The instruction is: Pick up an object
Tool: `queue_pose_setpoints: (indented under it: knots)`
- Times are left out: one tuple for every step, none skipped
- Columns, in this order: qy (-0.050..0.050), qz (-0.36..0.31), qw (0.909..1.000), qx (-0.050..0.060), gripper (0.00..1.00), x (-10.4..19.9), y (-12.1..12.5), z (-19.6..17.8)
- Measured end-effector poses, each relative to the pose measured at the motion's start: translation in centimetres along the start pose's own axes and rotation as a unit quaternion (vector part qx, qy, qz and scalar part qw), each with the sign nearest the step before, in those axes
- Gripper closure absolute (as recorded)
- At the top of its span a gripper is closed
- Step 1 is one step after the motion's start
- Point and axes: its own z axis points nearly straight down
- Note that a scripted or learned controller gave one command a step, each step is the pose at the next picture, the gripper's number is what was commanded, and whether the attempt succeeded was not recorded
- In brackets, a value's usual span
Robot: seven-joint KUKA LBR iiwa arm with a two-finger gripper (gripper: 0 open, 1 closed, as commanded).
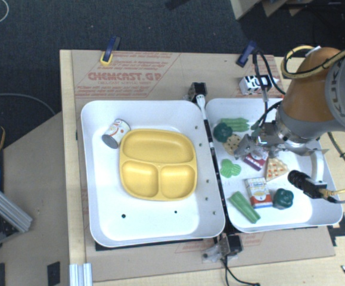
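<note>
Camera view puts you at the reach-in step: the pincer (257, 143) hangs low over the right bin (321, 219), among the toy food. You cannot tell how wide it stands. Just beneath it lies a small red-and-white packet (254, 161), with the pizza slice (275, 168) just beside. Your next move, by my judgement, calls for a straight descent onto that packet.

On the worktop (136, 70), 2 bins sit side by side: the left bin (95, 159) holds a tray (158, 163) and a cup (115, 132) at its left; the right bin (321, 216) holds small toys, the pincer (257, 148) among them.
</note>
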Motion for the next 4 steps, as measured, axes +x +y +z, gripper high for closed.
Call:
queue_pose_setpoints:
  knots:
    - [-0.001,0.0,1.0,-0.004,0.0,-0.1,0.2,4.7]
    - [-0.004,0.001,0.9999,-0.011,1.0,-0.3,0.6,3.2]
    - [-0.002,-0.001,1.0,-0.006,1.0,0.0,0.7,-1.1]
    - [-0.002,-0.001,1.0,-0.006,1.0,-0.5,1.1,-5.6]
